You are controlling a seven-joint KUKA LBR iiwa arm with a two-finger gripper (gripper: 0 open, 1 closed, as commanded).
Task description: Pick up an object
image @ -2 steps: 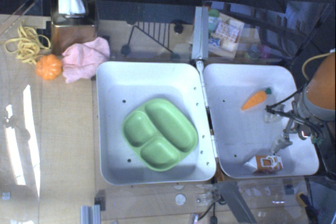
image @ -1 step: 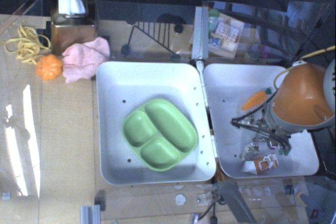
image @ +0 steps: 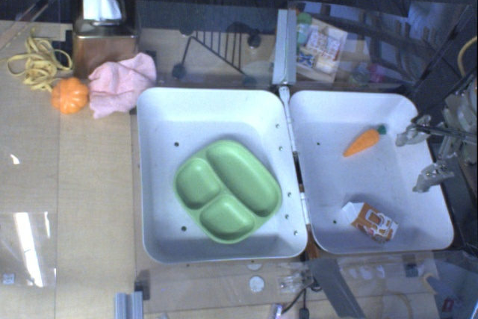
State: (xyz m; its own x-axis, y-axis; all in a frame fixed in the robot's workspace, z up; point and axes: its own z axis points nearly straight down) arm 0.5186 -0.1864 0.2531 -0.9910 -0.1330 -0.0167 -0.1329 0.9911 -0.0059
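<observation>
While the gripper [image: 420,157] hangs wide, carrot [image: 363,143] and packet [image: 373,222] lie apart.

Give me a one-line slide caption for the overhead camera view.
Gripper open at the right bin's edge near a toy carrot and snack packet; green divided plate in left bin.

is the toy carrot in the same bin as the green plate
No, the toy carrot lies in the right bin, while the green plate sits in the left bin.
</observation>
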